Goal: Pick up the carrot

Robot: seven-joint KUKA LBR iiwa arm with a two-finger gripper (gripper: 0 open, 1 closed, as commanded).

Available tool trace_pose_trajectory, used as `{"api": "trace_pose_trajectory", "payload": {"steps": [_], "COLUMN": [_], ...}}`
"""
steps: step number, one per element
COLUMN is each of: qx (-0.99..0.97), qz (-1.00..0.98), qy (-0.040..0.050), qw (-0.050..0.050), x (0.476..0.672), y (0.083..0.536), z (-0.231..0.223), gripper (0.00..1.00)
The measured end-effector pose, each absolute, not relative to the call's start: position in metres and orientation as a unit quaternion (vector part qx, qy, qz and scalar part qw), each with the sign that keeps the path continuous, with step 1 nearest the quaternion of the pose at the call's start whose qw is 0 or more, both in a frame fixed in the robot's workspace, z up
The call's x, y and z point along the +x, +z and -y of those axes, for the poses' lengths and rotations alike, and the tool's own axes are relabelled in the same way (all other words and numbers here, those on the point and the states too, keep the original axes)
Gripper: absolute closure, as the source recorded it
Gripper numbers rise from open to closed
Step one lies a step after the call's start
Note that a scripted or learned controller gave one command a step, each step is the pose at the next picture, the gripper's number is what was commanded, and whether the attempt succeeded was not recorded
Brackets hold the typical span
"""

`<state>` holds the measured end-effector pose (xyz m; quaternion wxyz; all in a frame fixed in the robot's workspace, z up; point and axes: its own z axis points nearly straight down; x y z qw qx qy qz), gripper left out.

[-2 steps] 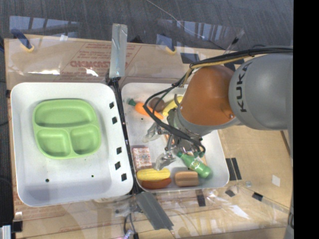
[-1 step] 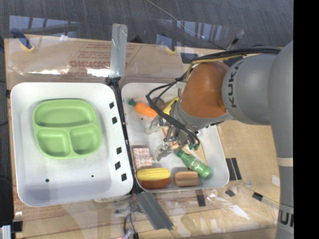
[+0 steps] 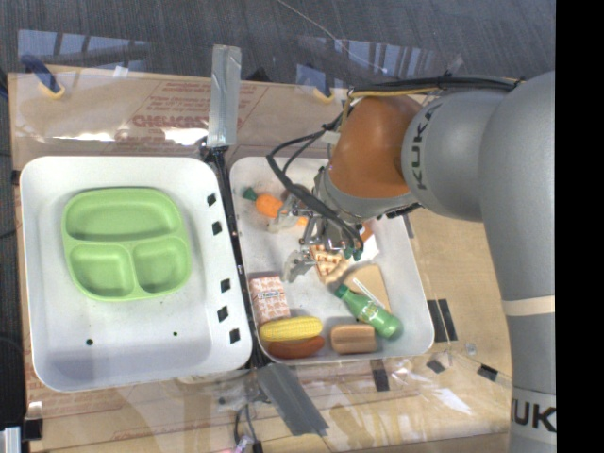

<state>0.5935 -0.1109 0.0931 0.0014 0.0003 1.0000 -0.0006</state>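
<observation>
One carrot (image 3: pixel 270 205) lies near far-left corner of right bin (image 3: pixel 408 253), green end toward left wall. Gripper (image 3: pixel 316 245) hangs just beside it, mid-bin; grip state cannot be told, carrot apparently not held. Green bottle (image 3: pixel 369 311), corn cob (image 3: pixel 291 328), small carton (image 3: pixel 269 298) sit along near edge. Left bin (image 3: pixel 38 253) carries green divided tray (image 3: pixel 127 242).

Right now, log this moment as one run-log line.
stage: reaching | hand: over right bin, beside pizza slice | carrot: at bin's far left corner, not grasped | green tray: left bin
</observation>
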Motion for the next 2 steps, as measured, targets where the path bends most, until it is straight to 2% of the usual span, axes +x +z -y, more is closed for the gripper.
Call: {"api": "trace_pose_trajectory", "payload": {"steps": [1,2], "qx": [-0.053,-0.056], "qz": [-0.999,-0.998], "qy": [-0.0001,-0.0003], "qw": [0.001,0.003], "x": [0.625,0.626], "y": [0.093,0.104], "z": [0.098,0.097], "gripper": [0.00,1.00]}}
